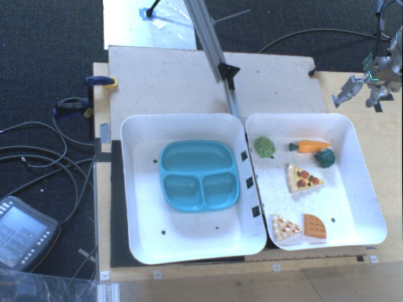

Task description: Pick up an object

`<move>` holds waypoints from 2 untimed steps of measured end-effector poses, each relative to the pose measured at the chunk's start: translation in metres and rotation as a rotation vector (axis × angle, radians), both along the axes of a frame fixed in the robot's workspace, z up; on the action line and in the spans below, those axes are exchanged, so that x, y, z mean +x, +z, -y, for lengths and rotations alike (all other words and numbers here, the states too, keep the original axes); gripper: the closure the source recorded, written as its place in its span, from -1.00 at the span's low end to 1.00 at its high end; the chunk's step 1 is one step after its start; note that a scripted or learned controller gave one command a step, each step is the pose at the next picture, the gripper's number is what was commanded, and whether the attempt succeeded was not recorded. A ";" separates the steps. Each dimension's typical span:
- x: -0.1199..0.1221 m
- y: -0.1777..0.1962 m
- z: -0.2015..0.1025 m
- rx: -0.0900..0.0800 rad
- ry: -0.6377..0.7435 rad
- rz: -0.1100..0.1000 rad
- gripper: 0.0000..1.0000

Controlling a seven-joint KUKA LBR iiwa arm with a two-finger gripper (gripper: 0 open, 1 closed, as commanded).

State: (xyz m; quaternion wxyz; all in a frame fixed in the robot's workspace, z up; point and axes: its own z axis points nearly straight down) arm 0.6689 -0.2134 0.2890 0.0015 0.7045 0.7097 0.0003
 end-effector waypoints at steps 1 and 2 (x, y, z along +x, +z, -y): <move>0.000 0.000 0.000 0.000 0.001 -0.001 -1.00; 0.002 -0.062 -0.001 0.002 -0.001 -0.005 -1.00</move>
